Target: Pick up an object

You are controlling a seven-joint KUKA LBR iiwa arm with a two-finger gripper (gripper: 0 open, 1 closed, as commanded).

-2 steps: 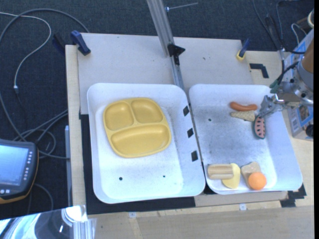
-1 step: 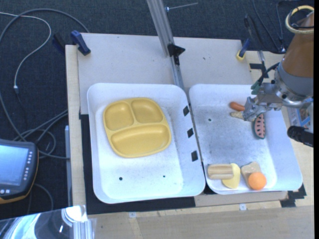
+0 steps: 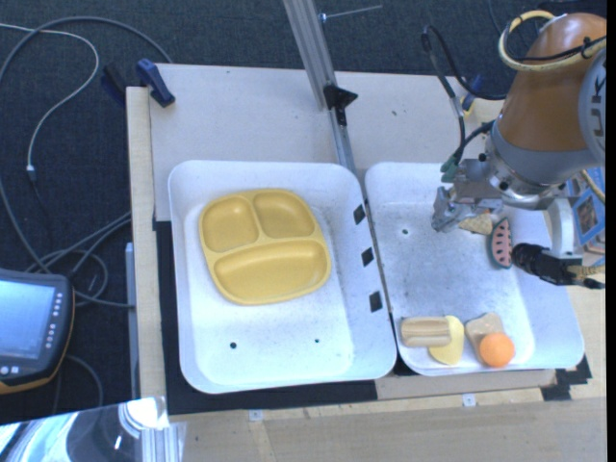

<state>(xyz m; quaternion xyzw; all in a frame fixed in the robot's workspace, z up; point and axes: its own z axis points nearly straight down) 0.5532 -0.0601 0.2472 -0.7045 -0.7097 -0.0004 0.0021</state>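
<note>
The pincer (image 3: 452,215) hovered low at the right bin's (image 3: 423,287) twelve o'clock, its opening unreadable; the watermelon slice (image 3: 500,242) lay at its three o'clock, so it should centre before descending.

A watermelon slice (image 3: 500,242) lies at the right bin's far right, red flesh up. At that bin's near edge sit a tan hot dog bun (image 3: 424,331), a pale yellow piece (image 3: 447,350), a tan block (image 3: 483,328) and an orange (image 3: 497,350), clustered, touching.
</note>
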